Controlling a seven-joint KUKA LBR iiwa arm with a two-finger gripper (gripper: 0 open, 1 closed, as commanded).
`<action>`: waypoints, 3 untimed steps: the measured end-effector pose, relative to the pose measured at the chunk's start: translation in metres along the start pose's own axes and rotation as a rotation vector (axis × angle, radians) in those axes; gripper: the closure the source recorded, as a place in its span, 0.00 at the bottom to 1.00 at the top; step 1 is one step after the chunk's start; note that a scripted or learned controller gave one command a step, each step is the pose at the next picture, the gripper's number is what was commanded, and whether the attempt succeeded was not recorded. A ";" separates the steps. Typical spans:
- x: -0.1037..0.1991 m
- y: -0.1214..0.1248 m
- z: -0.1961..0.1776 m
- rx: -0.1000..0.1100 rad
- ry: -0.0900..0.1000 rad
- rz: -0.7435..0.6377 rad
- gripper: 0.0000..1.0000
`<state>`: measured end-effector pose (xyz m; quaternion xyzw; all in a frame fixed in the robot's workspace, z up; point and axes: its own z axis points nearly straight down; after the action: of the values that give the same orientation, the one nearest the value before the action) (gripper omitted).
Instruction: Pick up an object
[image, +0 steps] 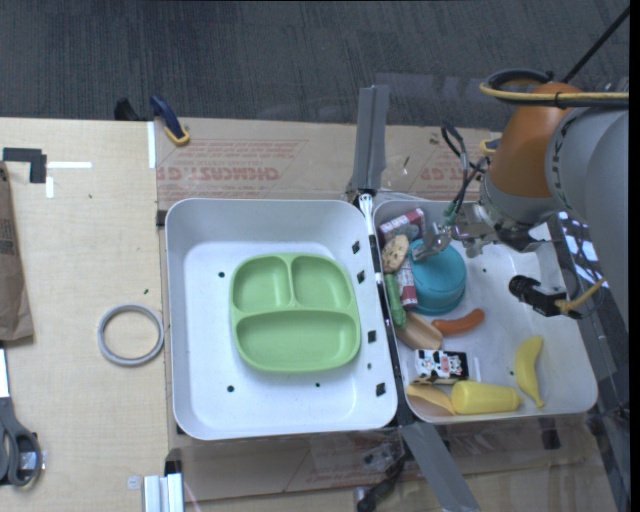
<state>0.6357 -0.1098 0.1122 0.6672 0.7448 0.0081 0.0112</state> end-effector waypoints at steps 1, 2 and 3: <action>-0.032 -0.011 -0.020 0.027 0.002 0.118 0.00; -0.079 0.004 -0.065 0.028 -0.002 0.410 0.00; -0.022 -0.040 -0.004 0.006 -0.003 0.421 0.00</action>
<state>0.5983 -0.1357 0.1154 0.8081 0.5889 0.0071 0.0082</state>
